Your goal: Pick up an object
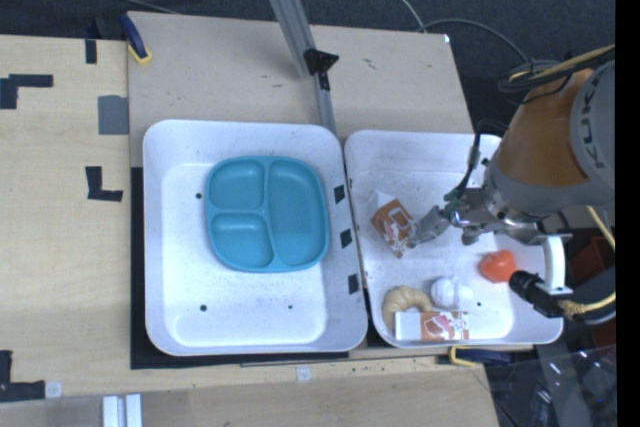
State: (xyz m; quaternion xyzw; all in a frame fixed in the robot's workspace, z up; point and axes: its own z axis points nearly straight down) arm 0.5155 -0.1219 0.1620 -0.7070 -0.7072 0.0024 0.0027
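The right bin (420,155) holds several small items. An orange-brown snack packet (390,218) lies at its middle left. Along the front wall sit a tan croissant (403,298), a small white object (445,292) and a flat white-and-orange box (432,325). An orange-red round object (497,266) rests toward the right. My gripper (418,233) reaches in from the right, and its tip sits at the packet's lower right edge, seemingly touching it. The grey and orange arm (545,155) hangs over the bin's right side and hides that corner.
In the left bin (170,315) lies a blue divided plate (268,213). A metal pole (290,5) slants down from the top to the gap between the bins. Cables run along the right side of the bench.
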